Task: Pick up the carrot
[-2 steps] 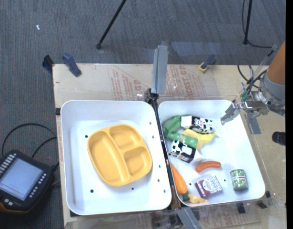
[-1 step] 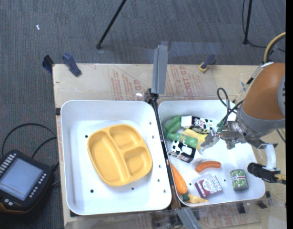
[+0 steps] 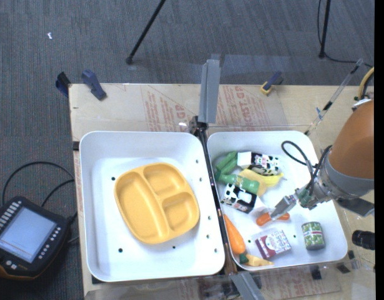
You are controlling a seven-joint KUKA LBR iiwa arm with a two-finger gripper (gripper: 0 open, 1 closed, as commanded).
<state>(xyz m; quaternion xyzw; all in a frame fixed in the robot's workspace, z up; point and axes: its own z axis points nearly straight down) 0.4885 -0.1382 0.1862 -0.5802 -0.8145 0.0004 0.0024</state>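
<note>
Carrot (image 3: 234, 232) lies along the left wall of the right bin (image 3: 334, 214), a tapered orange cone with a greenish tip at its 5 o'clock end. Just past that tip rests a pale yellowish piece (image 3: 259, 262). A glossy yellow plate (image 3: 157, 202) with three moulded compartments sits in the left bin (image 3: 98, 167). Across the right bin lie a green pepper-like shape (image 3: 226, 163), two black-and-white cow-patterned cartons (image 3: 240, 196), a banana-like yellow piece (image 3: 264, 179), a red printed carton (image 3: 273, 243) and a small green can (image 3: 313, 235).

From 3 o'clock the grey arm slants down into the right bin, orange band above the wrist. The gripper (image 3: 278, 212) points toward 8 o'clock, its fingers close together over a small orange piece (image 3: 267, 218); whether they grip it cannot be told. The carrot is at 8 o'clock from the gripper, near but apart.
</note>
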